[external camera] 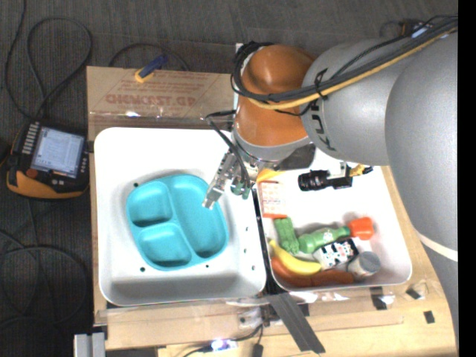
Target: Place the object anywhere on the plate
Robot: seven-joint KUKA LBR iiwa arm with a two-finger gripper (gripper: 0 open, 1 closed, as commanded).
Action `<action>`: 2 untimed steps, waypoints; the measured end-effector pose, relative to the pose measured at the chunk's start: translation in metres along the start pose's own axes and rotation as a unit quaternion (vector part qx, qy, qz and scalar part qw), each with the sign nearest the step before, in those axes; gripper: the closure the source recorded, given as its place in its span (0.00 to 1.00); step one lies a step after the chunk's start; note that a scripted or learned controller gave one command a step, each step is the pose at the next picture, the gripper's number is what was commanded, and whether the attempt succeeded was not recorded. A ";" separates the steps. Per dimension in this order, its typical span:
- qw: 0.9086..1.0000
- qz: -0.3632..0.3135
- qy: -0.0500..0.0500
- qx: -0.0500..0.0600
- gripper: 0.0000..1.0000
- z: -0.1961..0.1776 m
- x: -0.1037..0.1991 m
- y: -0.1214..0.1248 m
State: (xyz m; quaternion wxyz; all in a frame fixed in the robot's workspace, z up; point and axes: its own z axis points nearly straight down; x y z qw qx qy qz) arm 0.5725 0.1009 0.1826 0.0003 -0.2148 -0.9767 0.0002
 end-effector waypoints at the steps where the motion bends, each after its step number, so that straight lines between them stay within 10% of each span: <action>1: 0.998 -0.062 0.001 0.000 1.00 0.024 0.085 0.051; 2: 1.000 0.026 0.001 0.001 1.00 -0.008 0.137 0.083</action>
